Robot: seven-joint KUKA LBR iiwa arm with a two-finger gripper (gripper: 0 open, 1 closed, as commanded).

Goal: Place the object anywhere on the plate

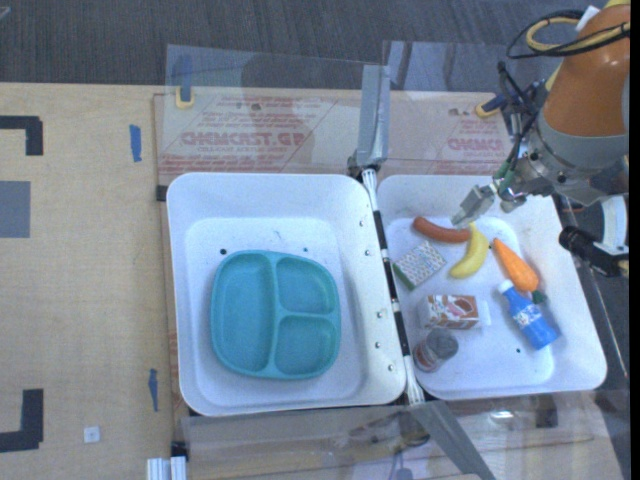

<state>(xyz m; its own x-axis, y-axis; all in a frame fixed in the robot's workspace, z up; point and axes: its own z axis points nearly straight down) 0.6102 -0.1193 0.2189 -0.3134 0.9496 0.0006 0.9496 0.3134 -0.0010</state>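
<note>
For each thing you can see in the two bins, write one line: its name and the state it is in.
Plate: flat in left bin, nothing on it.
Sausage: lying in right bin.
Banana: lying, touching sausage.
Carrot: lying on its side.
Bottle: lying on its side.
Carton: lying flat.
Checked packet: lying flat.
Can: at bin's near edge.
Tool: above sausage, holding nothing.

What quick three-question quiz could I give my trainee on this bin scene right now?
1. True or false: the teal plate lies in the left bin.
2. Which touches the banana: A) carrot B) sausage C) blue bottle?
3. Which item lies nearest the gripper?

Key: 1 true. 2 B, the sausage. 3 the sausage.
</note>
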